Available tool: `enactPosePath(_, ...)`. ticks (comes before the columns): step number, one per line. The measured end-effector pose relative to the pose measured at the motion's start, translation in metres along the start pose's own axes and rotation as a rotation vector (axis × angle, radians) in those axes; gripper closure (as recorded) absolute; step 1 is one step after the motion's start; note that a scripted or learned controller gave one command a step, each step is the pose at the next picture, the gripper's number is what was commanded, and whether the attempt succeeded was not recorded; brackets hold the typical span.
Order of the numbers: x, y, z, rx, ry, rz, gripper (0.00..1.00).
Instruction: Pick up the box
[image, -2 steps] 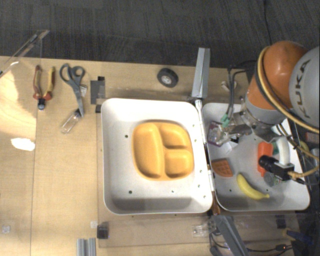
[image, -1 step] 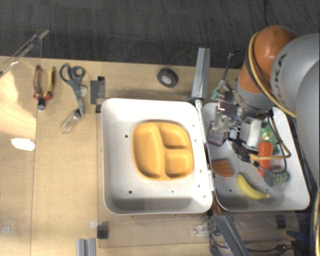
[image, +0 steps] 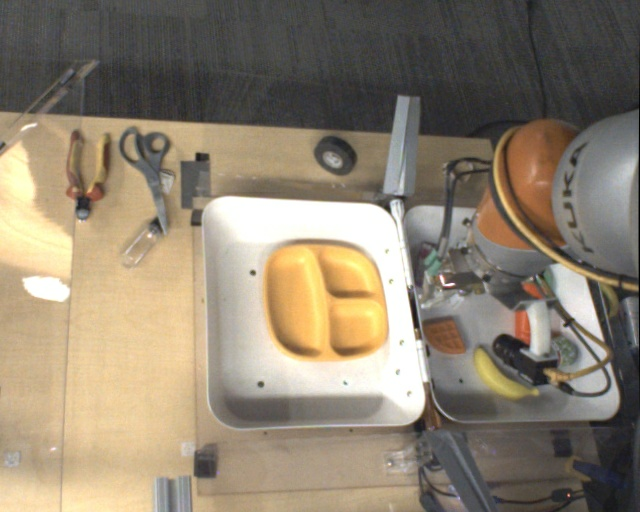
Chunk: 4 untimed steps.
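Box of white-and-orange card (image: 533, 325), small and partly hidden, lay in the right shallow white bin (image: 590, 400), towards its right half, near the arm's cabling.

A pale wooden table (image: 120, 400) carried everything, with dark grey ribbed flooring (image: 250, 50) beyond its far edge. At the table's far left lay one pair of red-handled pliers (image: 85, 170), then one pair of grey-handled scissors (image: 150, 170). One black roll of tape (image: 335, 155) sat further right, behind the bins.

The two bins stood side by side, touching. The left shallow white bin (image: 240, 380) held one yellow-orange plastic tray (image: 325, 300) with three compartments, lying near its middle. The right one held one flat brown square thing (image: 445, 337) near its left wall, one yellow banana (image: 500, 375) just right of that at the near side, then the box, and a small green thing (image: 568, 350) too unclear to name.

One grey arm with an orange band (image: 540, 190) reached in from the right and bent down over the right bin's far part, the gripper (image: 447, 280) low at the bin's far-left corner, well apart from the box. Whether the gripper was released or clenched could not be told.
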<state>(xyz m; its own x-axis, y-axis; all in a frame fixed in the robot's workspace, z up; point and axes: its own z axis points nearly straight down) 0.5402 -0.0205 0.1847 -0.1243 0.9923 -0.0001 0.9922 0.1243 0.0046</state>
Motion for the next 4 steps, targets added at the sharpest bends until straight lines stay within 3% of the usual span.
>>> enactPosePath(1,0.0,0.0,0.0,0.0,0.0,0.0,0.0)
enactPosePath(2,-0.025,0.009,0.032,-0.008,0.019,-0.027,0.0)
enactPosePath(4,-0.029,0.026,0.05,-0.018,0.033,-0.048,0.0)
